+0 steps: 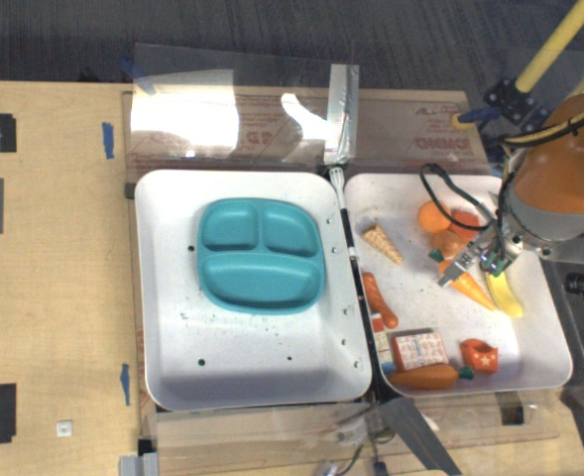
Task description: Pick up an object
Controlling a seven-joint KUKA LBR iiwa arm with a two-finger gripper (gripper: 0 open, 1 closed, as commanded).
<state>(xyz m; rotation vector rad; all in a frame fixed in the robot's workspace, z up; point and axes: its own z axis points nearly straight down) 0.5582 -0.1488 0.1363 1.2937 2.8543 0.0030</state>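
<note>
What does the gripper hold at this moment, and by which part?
It cannot be told. The gripper is low in the right bin, over the carrot beside the banana; no object shows clearly in it.

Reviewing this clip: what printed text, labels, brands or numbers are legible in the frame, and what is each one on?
No text in this frame reads with certainty.
Cardboard panel behind the bins: reddish printed lettering, too blurred and glare-washed to read.
Small box in the right bin: a red and white printed pattern, too small to read.
Teal plate in the left bin: no markings visible.
</note>
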